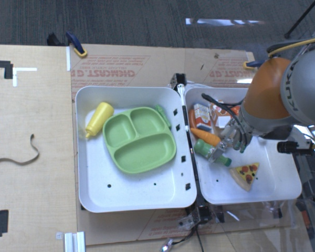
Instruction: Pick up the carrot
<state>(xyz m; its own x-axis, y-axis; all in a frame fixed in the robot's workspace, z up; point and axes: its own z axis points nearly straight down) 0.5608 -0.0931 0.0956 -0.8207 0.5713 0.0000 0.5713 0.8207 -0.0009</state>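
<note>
At the bench's near edge, brown cardboard [147, 226] printed with red lettering lies under my two white bins. In the right bin [283, 190], a pizza-slice toy [246, 174] rests nearest the front wall. Just beyond it my gripper [224, 147] reaches down over a green bottle-like item [210, 151], my grey arm and its orange band [268, 91] coming in from the right; I cannot tell how my gripper is set. The carrot [206, 136] lies beside it, against the bin's left wall, a printed carton [201, 115] behind it. The left bin [89, 193] holds a green divided plate [139, 139] and a yellow bottle [98, 118]. Pale wood bench top [26, 193] spreads left; dark carpet [121, 9] lies farthest back.
</note>
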